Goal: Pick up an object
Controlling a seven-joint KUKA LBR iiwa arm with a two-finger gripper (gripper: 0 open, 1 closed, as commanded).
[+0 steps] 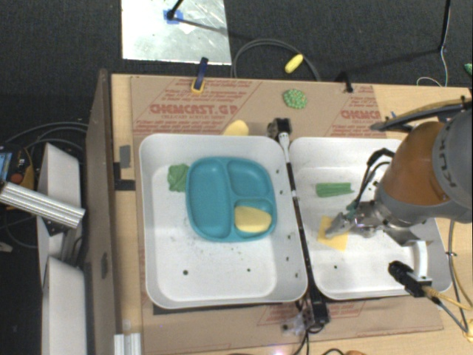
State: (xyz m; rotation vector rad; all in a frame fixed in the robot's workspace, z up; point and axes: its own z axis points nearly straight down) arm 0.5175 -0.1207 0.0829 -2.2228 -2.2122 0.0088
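My gripper (341, 225) is low in the right bin (347, 281), its tips right at a flat yellow piece (334, 237) that lies on the bin floor. Whether the fingers grip the piece is hidden by the wrist. A green strip (333, 189) lies farther back in the same bin. In the left bin (214, 287) sits a blue divided plate (229, 198) with a yellow rounded object (252, 219) in its lower right compartment. A green leafy piece (178, 177) lies just left of the plate.
Outside the bins, on the cardboard behind them, lie a yellow object (236, 129), a green knobbly object (295, 98) and a yellow-and-blue tool (199, 80). A black divider rail (292, 191) runs between the bins. The arm body covers the right bin's right side.
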